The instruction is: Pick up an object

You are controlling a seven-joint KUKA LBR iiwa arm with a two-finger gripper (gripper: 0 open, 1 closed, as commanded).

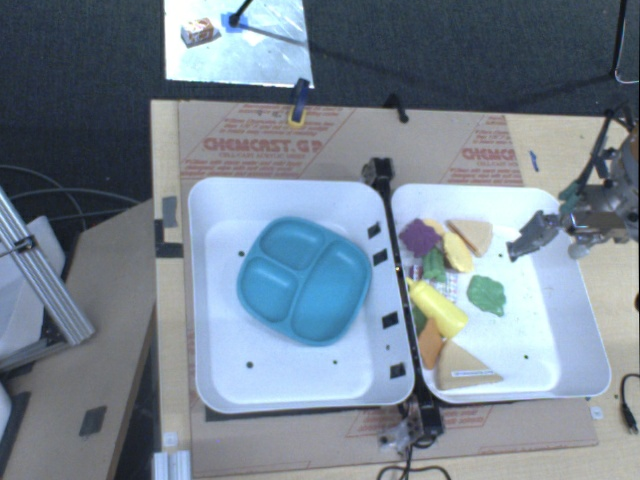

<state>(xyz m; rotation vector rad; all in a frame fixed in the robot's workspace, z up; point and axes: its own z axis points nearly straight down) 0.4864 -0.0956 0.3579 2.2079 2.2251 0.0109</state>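
Observation:
The right bin point(575, 318) holds several toy foods along its left side: a purple grape bunch point(420, 235), a tan wedge point(473, 234), a yellow piece point(457, 254), a small green piece point(433, 265), a green leaf point(486, 294), a yellow cob point(438, 307), an orange piece point(430, 344) and a tan sandwich wedge point(466, 364). My gripper point(555, 243) hangs over the bin's upper right part, to the right of the tan wedge and above the green leaf. Its fingers stand apart, open, with nothing between them.
The left bin point(215, 268) holds a blue divided plate point(305, 280). A black bar with clips point(392, 268) runs between the bins. A shiny sheet point(235, 28) lies beyond the bench, and a metal rail point(40, 278) stands at far left.

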